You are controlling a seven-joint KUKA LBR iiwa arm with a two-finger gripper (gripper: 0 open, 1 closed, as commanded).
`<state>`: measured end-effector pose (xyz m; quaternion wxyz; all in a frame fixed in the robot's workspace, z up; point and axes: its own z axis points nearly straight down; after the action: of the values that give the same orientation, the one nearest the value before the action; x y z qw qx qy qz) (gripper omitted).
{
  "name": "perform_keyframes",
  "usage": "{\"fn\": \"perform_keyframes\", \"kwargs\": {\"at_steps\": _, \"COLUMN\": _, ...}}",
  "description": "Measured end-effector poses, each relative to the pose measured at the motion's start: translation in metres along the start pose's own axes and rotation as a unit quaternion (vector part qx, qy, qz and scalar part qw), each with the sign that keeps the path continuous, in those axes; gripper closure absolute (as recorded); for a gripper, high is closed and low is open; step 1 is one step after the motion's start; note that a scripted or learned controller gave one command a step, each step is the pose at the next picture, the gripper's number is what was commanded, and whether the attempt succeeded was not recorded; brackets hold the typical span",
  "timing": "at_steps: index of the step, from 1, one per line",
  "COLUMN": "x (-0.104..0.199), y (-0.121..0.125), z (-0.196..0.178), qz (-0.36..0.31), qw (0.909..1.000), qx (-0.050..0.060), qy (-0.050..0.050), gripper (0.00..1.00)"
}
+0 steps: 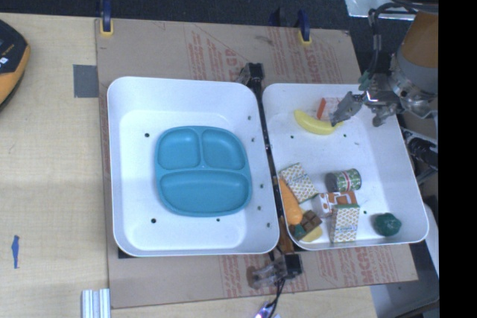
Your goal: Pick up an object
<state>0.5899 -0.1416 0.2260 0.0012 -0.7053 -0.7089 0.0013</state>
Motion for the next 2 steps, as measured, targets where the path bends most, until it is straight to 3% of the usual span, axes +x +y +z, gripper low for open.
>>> {"fn": "perform_keyframes", "kwargs": {"at_steps": 1, "x": 0.014, "y": -0.064, "z": 0.139, "qz": 0.001, "qw": 1.0000, "qx": 0.001, "qy": 0.002, "gripper": 0.00}}
{"fn": "perform_keyframes", "kwargs": {"at_steps": 2, "x": -0.003, "y": 0.022, "z": 0.133, "qz": 0.000, "qw": 1.0000, "qx": -0.004, "qy": -0.001, "gripper": 0.00}}
